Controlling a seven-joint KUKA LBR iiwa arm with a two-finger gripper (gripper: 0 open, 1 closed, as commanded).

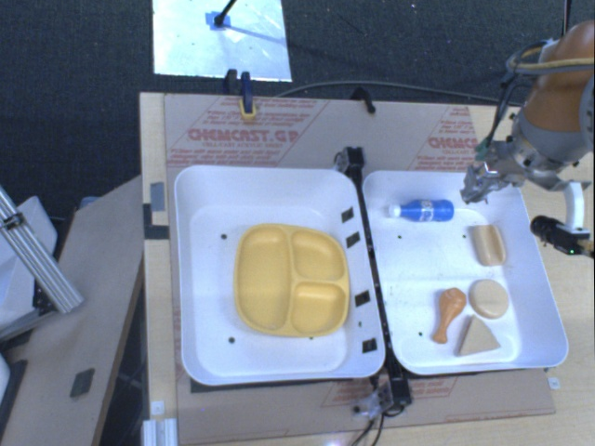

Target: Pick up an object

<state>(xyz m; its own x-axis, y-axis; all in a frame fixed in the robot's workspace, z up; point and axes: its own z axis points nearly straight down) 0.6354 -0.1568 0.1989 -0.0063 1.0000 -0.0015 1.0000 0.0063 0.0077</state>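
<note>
The right bin (409, 277) holds a small bottle (423, 211) with a blue label lying on its side near the back, a tan bread-like piece (487, 245), a round beige disc (489, 298), a pale wedge (478, 338) and an orange-brown drumstick (448, 312). My gripper (477, 187) hangs over the bin's back right part, just right of the bottle and above it, with nothing seen between its fingers.
The left bin (200, 249) bears a yellow divided plate (292, 279). A black clip strip (363, 249) joins the two bins. The arm's orange band (558, 82) comes in at the upper right. A metal rail (37, 258) lies off the bench at the left.
</note>
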